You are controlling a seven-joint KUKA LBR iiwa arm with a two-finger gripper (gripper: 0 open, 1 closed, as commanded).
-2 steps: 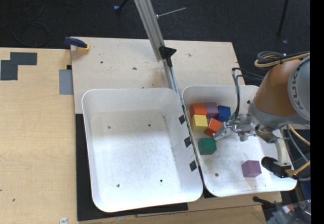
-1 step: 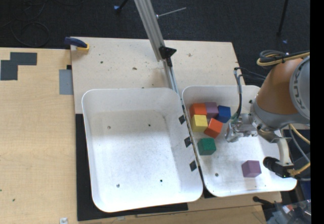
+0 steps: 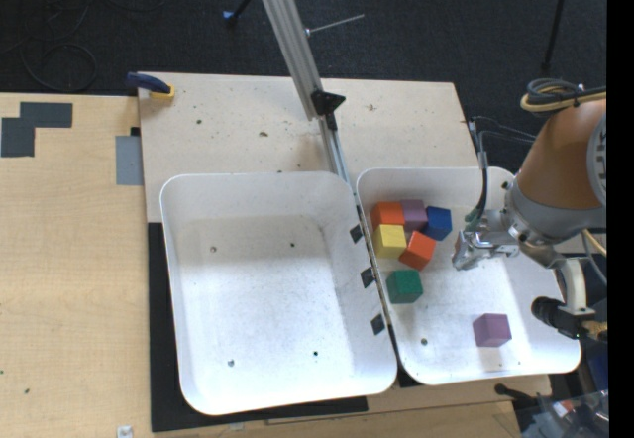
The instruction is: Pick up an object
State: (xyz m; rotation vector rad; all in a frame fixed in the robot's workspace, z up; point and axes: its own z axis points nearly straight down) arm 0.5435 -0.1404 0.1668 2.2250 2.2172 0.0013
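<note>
In the right bin [image 3: 555, 352] a cluster of blocks lies against the left wall: an orange block [image 3: 388, 214], a yellow block [image 3: 391, 239], a mauve block [image 3: 413, 213], a blue block [image 3: 439, 222], a red-orange block [image 3: 420, 249] and a green block [image 3: 404, 285]. A purple block [image 3: 491, 329] lies alone toward the bin's front right. My gripper [image 3: 471, 253] hangs over the bin's middle, just right of the cluster and above the purple block. Nothing shows between its fingers.
The left bin [image 3: 178, 228] sits beside the right one, with black clips [image 3: 367, 276] along the shared wall. A slanted aluminium post [image 3: 294, 40] rises behind the bins. A blue-and-yellow clamp [image 3: 151, 85] lies at the bench's back left corner.
</note>
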